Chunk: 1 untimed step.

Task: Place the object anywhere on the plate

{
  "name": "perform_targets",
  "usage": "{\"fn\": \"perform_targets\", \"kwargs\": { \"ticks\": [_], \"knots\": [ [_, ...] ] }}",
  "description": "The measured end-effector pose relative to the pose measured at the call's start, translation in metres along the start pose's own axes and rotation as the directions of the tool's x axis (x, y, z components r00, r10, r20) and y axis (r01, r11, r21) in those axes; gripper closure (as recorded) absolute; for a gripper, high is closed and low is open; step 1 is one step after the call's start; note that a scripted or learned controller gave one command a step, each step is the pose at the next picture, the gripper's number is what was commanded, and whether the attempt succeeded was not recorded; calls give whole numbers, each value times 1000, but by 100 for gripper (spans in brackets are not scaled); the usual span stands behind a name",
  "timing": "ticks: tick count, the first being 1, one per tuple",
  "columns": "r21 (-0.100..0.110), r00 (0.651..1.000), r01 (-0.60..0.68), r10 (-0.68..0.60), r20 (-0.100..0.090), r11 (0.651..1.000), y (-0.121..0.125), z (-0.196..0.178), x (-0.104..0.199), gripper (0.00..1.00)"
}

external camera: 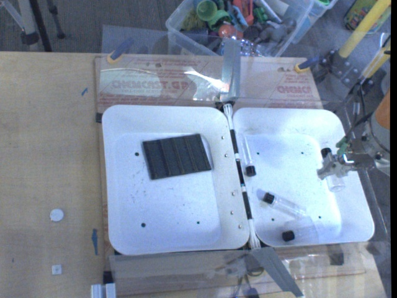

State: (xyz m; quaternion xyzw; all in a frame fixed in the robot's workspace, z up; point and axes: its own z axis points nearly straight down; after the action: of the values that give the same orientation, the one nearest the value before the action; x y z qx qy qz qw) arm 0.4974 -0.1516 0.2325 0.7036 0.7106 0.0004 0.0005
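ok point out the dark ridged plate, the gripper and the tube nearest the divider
dark ridged plate point(178, 156), camera view, middle of its top face
gripper point(330, 169), camera view, between its fingertips
tube nearest the divider point(247, 158), camera view, on its clear body

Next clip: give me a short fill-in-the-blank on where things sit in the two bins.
1. The dark ribbed plate lies in the ____ bin.
2. The clear tubes with black caps lie in the ____ bin.
3. The gripper is over the right bin's ____ edge.
4. The number of tubes lying on the plate is ____.

Missing words: left; right; right; zero
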Motion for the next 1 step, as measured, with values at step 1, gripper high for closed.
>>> {"fn": "perform_targets", "kwargs": {
  "ticks": [1],
  "knots": [
    [-3, 906, 424, -424, 2, 906, 14, -25, 73, 100]
  ]
}}
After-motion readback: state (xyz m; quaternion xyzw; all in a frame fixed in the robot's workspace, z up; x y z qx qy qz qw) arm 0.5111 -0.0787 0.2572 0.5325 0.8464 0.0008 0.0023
